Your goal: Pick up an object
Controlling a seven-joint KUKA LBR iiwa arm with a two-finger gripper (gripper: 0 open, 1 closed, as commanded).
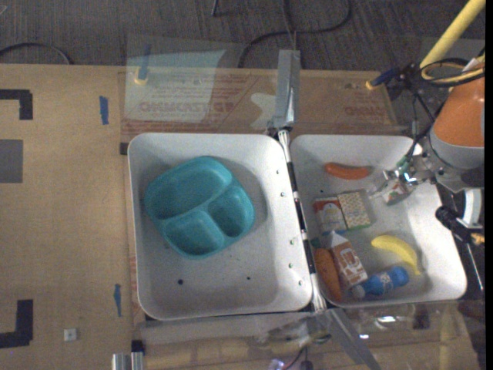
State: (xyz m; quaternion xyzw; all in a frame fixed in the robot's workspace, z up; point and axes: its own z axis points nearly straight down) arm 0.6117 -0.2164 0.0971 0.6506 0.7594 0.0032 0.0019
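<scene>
Grey carpet floor (115, 14) behind a cardboard-topped bench (62, 206)

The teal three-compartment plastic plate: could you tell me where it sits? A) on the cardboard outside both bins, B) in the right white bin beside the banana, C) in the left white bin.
C: the teal three-compartment plastic plate lies alone on the floor of the left white bin.

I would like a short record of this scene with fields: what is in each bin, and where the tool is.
left bin: one teal divided plate
right bin: orange sausage-shaped toy, small carton, banana, blue bottle, a second carton beside an orange item
tool: over the right bin's far right part, near the sausage-shaped toy
tool contents: cannot tell
arm: enters from the right
</scene>
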